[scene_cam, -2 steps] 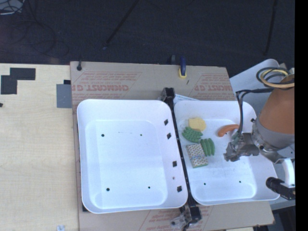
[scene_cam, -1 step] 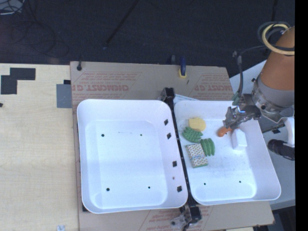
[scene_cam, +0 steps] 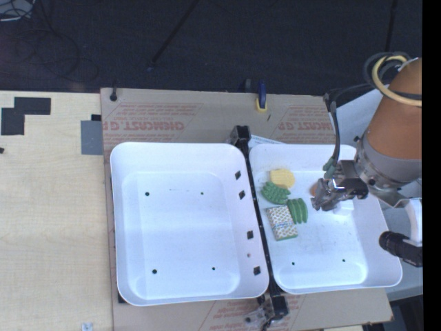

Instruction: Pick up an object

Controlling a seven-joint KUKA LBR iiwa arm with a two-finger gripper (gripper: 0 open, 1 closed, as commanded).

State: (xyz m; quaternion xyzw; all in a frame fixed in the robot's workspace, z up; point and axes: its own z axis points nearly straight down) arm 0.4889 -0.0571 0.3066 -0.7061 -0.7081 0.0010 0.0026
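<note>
The right bin (scene_cam: 344,271) holds a small cluster of objects near its left wall: a yellow piece (scene_cam: 282,178), a green ridged piece (scene_cam: 275,192) just below it, a second green piece (scene_cam: 298,209) and a pale patterned packet (scene_cam: 282,223). My gripper (scene_cam: 324,198) hangs low over the right bin, a short way right of the second green piece. Something small and brownish shows at its tip, too blurred to identify. I cannot make out the state of the gripper.
The left bin (scene_cam: 131,185) lies beside the right one, parted by a black-clipped divider (scene_cam: 249,205). A cardboard sheet (scene_cam: 179,116) underlies both bins. The arm's grey and orange body (scene_cam: 396,129) covers the right bin's far right corner.
</note>
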